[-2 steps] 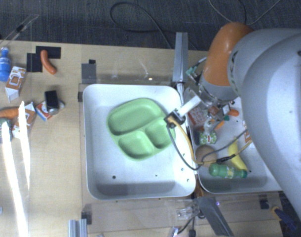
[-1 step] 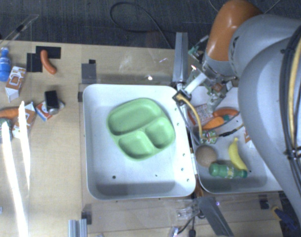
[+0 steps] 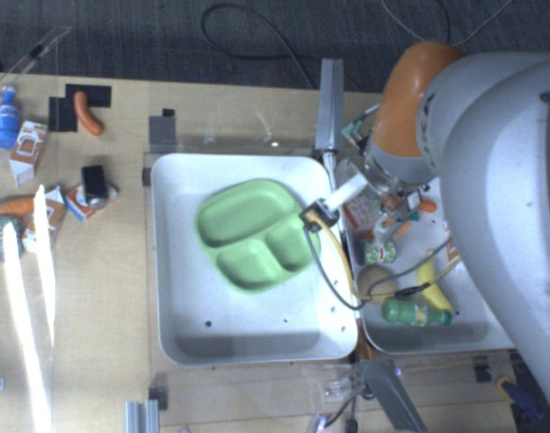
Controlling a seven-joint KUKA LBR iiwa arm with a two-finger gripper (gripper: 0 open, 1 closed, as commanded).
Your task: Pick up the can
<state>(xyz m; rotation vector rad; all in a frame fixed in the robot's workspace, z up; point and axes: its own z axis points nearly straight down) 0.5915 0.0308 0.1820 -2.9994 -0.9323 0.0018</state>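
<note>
- I am hovering the jaws (image 3: 389, 197) over the right bin (image 3: 419, 336); cannot tell their state.
- The can (image 3: 374, 279) is lying untouched, so descending comes next.

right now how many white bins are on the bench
2. The left bin holds a green divided plate; the right bin sits beside it, largely covered by the arm, so its contents may be partly hidden.
</note>
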